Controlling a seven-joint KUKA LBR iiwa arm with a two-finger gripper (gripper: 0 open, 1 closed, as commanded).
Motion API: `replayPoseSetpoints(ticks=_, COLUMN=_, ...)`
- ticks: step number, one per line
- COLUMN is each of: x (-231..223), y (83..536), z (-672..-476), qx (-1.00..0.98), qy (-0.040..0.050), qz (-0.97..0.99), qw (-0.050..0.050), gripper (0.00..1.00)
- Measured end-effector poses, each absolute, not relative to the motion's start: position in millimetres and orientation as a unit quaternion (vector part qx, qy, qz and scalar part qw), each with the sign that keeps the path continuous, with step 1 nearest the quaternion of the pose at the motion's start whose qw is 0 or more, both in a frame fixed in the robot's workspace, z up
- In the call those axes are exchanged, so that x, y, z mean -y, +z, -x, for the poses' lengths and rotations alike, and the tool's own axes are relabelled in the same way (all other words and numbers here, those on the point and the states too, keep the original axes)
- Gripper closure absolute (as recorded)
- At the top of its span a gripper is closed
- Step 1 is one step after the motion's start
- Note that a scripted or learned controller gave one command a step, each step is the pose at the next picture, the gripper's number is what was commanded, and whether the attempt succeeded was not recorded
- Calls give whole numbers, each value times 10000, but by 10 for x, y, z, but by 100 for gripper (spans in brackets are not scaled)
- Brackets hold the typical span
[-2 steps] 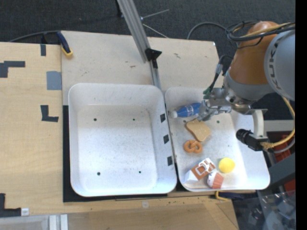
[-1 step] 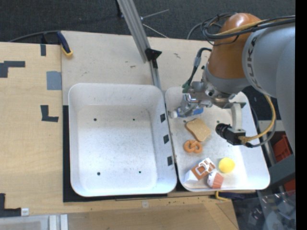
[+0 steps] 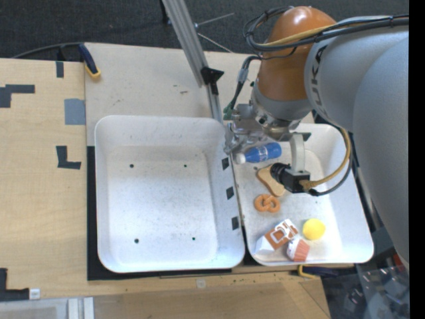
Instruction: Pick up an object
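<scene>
Camera view: tool (image 3: 240,146) sits low over small blue plastic bottle (image 3: 262,154) in right white bin (image 3: 345,241); grip state indeterminable. No lift evident; pick outstanding.

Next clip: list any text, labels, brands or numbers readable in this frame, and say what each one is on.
"KU": dark vertical lettering on the grey arm, only partly in view; likely the start of the maker's name.
Blue bottle: pale label, too blurred to read.
Orange and white carton: white marking on top, shapes only, not legible.
Nothing else readable; the grey tape patches on the bench carry no text.
</scene>
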State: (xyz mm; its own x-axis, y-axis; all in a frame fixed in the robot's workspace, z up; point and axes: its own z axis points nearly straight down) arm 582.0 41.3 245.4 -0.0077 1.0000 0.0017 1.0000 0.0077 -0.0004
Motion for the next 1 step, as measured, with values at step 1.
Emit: replayPoseSetpoints(ticks=1, x=-985, y=2324, z=-6036, qx=7096, qy=2, qz=7046, qw=8, gripper=100)
